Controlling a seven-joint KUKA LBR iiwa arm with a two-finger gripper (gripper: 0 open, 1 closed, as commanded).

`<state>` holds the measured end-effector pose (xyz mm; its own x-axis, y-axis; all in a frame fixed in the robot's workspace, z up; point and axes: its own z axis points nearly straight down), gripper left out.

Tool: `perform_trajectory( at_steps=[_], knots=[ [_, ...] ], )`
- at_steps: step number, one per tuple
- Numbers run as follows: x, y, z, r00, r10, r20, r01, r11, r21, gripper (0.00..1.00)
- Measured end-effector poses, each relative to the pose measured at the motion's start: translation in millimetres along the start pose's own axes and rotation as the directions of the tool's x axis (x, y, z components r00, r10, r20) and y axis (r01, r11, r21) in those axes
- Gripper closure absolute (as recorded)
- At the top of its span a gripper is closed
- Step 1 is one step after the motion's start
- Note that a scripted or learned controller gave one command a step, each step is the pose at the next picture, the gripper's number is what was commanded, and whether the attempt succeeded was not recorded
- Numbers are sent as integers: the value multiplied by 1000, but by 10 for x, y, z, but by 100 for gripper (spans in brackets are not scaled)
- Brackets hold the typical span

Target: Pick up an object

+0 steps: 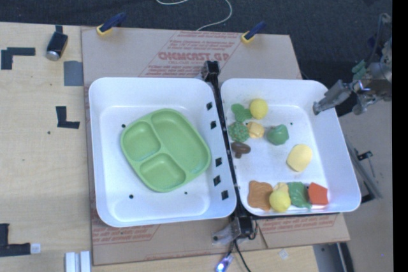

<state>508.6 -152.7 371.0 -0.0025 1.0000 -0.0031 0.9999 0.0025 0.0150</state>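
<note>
Small toy food pieces lie scattered in the right-hand shallow white bin (331,137): a round yellow ball (258,107), a pale yellow lemon-shaped piece (299,157), a dark green rounded piece (277,135), a leafy green piece (240,131), a small brown piece (240,149), and along the near wall an orange-brown flat piece (259,195), a yellow pear-shaped piece (280,200), a green block (298,195) and a red-orange block (318,194). The left white bin (108,137) carries a light green plastic divided tray (164,149). The grey hand (331,100) sits at the right bin's far right rim, touching none of the pieces; whether it is open or closed I cannot tell. Both bins rest on a cardboard sheet (185,57) on the wooden tabletop (38,156).
</note>
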Motion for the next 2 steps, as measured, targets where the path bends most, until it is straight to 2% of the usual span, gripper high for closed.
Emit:
perform_trajectory(
  at_steps=[1, 2],
  knots=[
    [271, -227, -1745, 1000, -2, 0, 2, 1000, -4, 0],
    [261, -216, -1748, 1000, 2, -1, -2, 1000, 14, 100]
  ],
)
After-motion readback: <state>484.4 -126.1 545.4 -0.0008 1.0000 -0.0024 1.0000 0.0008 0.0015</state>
